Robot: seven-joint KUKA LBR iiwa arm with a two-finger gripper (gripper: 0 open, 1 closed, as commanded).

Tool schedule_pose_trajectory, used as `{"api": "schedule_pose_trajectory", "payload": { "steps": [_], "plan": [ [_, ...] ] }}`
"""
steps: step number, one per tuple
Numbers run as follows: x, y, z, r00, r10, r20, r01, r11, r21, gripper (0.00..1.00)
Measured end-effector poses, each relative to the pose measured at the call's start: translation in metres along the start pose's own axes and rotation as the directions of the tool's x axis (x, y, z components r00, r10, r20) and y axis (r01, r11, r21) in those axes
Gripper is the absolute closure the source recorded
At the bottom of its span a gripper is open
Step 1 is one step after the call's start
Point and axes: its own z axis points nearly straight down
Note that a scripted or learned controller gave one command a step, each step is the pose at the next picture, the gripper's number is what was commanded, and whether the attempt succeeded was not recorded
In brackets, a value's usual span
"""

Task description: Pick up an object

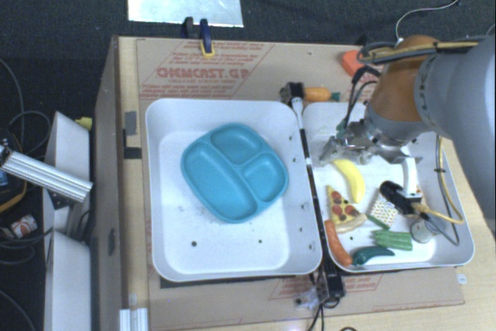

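The right bin (pixel 449 248) holds several toy foods. A yellow banana (pixel 351 177) lies near its left wall, with a pizza slice (pixel 342 207) and an orange carrot (pixel 335 238) below it. A dark green pepper (pixel 372 253), green beans (pixel 392 239) and a pale waffle piece (pixel 381 210) lie toward the front. My gripper (pixel 349 153) hangs just behind the banana's upper end. Its grey fingers are spread open, and nothing sits between them.
The left bin (pixel 167 244) carries a blue divided plate (pixel 234 171). A small orange toy (pixel 318 94) lies on the bench behind the bins, near the black clip at the divider. The arm's orange band (pixel 399 89) hovers over the right bin's back edge.
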Motion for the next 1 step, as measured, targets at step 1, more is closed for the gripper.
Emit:
{"api": "schedule_pose_trajectory", "payload": {
  "steps": [1],
  "plan": [
    [-0.0004,0.0011,-0.0113,1.000,0.000,0.000,0.000,1.000,-0.003,1.00]
  ]
}}
